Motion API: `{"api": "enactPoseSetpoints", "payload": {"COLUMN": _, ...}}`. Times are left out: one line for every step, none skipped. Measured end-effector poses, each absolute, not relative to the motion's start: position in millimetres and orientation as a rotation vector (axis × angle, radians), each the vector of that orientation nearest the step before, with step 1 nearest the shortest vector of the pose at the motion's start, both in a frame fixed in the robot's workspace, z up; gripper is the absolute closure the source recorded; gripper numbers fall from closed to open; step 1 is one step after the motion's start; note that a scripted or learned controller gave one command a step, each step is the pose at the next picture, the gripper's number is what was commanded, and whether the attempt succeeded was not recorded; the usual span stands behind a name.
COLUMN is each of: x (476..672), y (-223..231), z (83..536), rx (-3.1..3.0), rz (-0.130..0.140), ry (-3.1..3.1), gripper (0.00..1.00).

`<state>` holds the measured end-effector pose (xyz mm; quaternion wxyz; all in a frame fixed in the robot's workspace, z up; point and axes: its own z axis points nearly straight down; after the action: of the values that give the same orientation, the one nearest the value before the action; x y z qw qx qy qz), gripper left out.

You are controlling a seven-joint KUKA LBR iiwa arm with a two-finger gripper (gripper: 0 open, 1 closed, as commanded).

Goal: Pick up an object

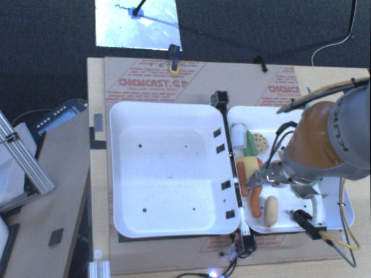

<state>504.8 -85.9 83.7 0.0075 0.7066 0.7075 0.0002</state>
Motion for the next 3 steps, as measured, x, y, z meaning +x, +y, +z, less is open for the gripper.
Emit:
{"api": "enactPoseSetpoints", "payload": {"x": 503.8, "y": -86, "z": 96, "rx": 2.216, "rz": 0.003, "ry": 2.219, "gripper": 1.0}}
{"api": "enactPoseSetpoints", "payload": {"x": 577.5, "y": -62, "z": 191, "rx": 2.203, "rz": 0.016, "ry": 2.224, "gripper": 1.0}}
{"api": "enactPoseSetpoints", "payload": {"x": 673.5, "y": -54, "z": 211, "rx": 2.205, "rz": 0.013, "ry": 2.223, "gripper": 1.0}}
